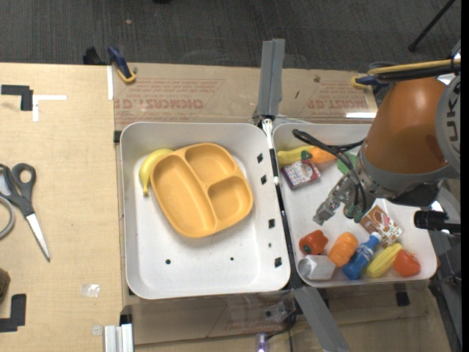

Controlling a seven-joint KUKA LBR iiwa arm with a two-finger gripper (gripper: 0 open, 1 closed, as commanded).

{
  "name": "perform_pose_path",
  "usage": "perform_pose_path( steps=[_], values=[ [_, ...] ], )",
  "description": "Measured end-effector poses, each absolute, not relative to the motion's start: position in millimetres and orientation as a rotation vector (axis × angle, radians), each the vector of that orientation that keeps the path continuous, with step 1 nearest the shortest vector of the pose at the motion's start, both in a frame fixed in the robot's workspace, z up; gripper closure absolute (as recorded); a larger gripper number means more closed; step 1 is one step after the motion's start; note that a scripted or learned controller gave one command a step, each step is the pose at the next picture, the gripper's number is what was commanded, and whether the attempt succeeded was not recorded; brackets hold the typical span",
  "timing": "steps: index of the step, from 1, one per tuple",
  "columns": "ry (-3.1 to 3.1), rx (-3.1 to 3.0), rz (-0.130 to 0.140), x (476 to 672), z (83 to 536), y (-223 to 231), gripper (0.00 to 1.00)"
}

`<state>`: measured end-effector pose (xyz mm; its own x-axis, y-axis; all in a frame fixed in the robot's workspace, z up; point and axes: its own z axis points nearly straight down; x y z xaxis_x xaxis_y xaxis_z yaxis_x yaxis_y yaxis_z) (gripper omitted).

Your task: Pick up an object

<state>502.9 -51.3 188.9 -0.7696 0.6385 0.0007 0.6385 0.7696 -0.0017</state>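
Camera view. The light wooden surface [58, 196] carries two shallow white bins side by side. The left white bin [146, 270] contains an orange three-compartment plastic tray [201, 189]. A yellow plastic banana [150, 167] lies against the upper left edge of that tray, touching it.

The grey arm with the orange band [410, 130] reaches over the right white bin [293, 211], the landmark for the places below. The end effector [338, 205] hangs over the middle of this bin, its metal parts pointing toward the bin's lower left. Whether its fingers are apart or together cannot be told, and no object is seen between them.

Candidate objects lie in the right white bin. Near its upper left corner: a yellow and orange toy vegetable [302, 155] with a small pink printed packet [300, 173] just below it. Along its lower edge, from left to right: a white round container [316, 268], a red toy pepper [313, 242], an orange toy fruit [342, 248], a blue plastic bottle [361, 259], a yellow oblong toy [385, 259] and a red toy piece [407, 264]. A printed snack packet [382, 224] lies just above the blue plastic bottle.

A pair of grey-handled scissors [28, 204] lies on the surface well left of both bins.
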Motion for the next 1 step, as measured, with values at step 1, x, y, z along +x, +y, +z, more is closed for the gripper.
perform_pose_path(
  steps=[1],
  values=[
    [-3.043,-0.772,0.0,523.4,89.2,-110.4,1.0]
  ],
)
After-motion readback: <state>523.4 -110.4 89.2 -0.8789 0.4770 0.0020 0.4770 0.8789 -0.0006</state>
